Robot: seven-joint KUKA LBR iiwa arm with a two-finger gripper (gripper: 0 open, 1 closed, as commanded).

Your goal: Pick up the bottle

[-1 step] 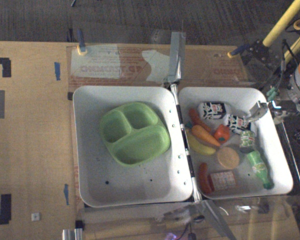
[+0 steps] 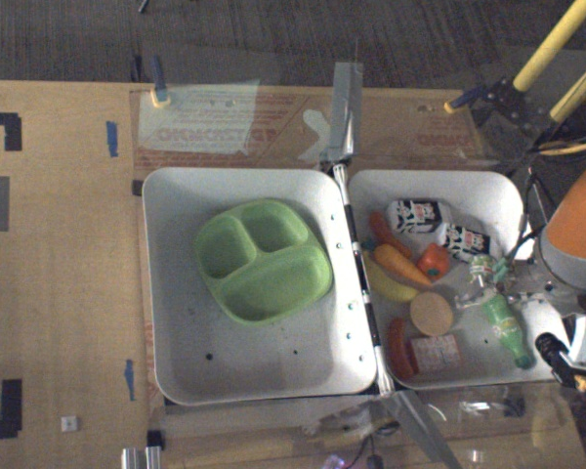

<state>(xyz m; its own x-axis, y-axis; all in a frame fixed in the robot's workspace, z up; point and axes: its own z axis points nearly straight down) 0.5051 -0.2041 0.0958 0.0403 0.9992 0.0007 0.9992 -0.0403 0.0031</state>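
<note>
We count one bottle (image 2: 505, 328), green and see-through, lying on its side in the right bin (image 2: 508, 191), near that bin's front right corner. The gripper (image 2: 491, 278) hangs over the bin just behind the bottle's neck end; it looks like a blur of metal there, and we cannot tell whether the jaws are spread or pressed together, nor whether they touch the bottle. Nothing is seen between them.

Counts around the gripper, all in the right bin: two black-and-white cartons, one (image 2: 415, 216) well to the gripper's left and further back, the other (image 2: 465, 239) just behind it. One red pepper (image 2: 434, 259) just left of the gripper. One carrot (image 2: 403, 265) and one banana (image 2: 391, 282) further left, touching each other. One long red item (image 2: 385, 231) behind the carrot, type unclear. One round tan disc (image 2: 432, 313) in front and left of the gripper, close beside the bottle. One flat packet (image 2: 436, 353) in front of the disc, and one red sausage-like piece (image 2: 401, 348) at its left.

One left bin (image 2: 176, 360) sits beyond all that, touching the right bin, with one green divided plate (image 2: 263, 260) in it, three compartments. One grey arm with an orange band (image 2: 573, 231) comes in from the gripper's right.
</note>
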